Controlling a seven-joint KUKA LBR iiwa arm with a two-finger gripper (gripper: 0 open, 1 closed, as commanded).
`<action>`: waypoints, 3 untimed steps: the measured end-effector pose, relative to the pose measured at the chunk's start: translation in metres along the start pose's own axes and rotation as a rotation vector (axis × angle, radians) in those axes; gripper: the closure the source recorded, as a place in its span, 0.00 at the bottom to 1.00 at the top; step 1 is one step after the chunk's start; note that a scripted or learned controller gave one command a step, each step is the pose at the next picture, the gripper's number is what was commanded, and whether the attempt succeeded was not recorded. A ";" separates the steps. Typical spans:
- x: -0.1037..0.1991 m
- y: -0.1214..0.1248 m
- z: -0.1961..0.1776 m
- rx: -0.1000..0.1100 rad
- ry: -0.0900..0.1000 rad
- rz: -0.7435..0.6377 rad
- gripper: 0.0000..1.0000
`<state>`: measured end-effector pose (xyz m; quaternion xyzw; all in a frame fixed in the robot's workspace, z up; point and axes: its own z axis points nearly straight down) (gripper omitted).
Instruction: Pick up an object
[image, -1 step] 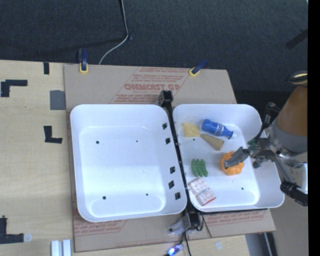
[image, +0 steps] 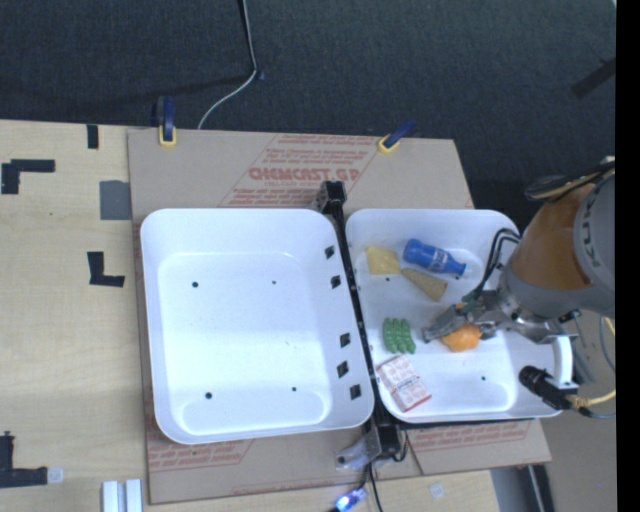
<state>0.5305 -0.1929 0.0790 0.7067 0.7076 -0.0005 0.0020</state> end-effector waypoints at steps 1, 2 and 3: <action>0.001 0.000 -0.017 -0.001 0.002 0.000 1.00; 0.066 0.018 -0.010 -0.008 -0.003 0.002 1.00; 0.028 -0.020 -0.018 0.007 0.002 0.005 1.00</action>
